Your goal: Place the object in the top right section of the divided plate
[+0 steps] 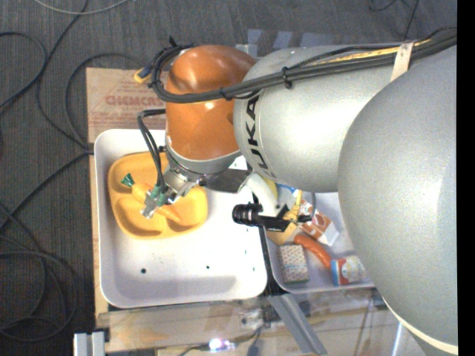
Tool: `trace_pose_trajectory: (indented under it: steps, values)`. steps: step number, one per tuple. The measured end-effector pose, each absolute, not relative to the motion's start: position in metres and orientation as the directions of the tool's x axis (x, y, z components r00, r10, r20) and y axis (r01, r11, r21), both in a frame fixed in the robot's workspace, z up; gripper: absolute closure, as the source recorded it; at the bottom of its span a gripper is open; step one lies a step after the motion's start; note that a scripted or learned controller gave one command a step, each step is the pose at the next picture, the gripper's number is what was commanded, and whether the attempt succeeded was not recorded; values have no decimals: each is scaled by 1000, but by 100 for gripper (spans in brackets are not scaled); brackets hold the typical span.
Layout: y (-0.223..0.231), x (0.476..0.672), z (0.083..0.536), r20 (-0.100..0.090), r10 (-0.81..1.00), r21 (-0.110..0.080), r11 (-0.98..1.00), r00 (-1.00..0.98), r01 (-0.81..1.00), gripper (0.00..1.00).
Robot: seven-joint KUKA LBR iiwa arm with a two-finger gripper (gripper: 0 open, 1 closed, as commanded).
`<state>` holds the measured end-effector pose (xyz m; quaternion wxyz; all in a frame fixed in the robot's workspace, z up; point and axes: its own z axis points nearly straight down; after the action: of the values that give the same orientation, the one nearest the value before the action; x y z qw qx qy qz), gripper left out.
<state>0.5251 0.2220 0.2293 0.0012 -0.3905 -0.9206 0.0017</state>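
Arm [356, 124] covers most of the right bin [326, 291]. A few odds and ends sit at that bin's bottom edge, none in play.

Left bin [185, 273]: yellow plate [185, 210] near its top left corner, rest of the floor bare.

Gripper [154, 202] is low over the plate's middle, about on the divider ridge. Open or closed: can't tell, the wrist blocks it. Can't confirm it carries anything.

Green bit [128, 178] lies in the plate, in the section nearest the bin's top left corner, apart from the gripper. Probably the object. If so, it's in a section, but I can't tell if that's the one the task means.

Risks:
- Drop on the ridge: the piece could tip into either section.
- Tip too low: it hits the plate and slides it across the bin.
- Gripper empty: the place move does nothing.
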Motion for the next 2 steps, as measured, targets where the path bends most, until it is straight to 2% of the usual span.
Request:
trace_pose_trajectory:
  steps: [1, 2]
  values:
    - [145, 563, 214, -1, 709, -4, 706, -706, 709, 100]
    - [191, 585, 258, -1, 482, -1, 876, -876, 482, 100]
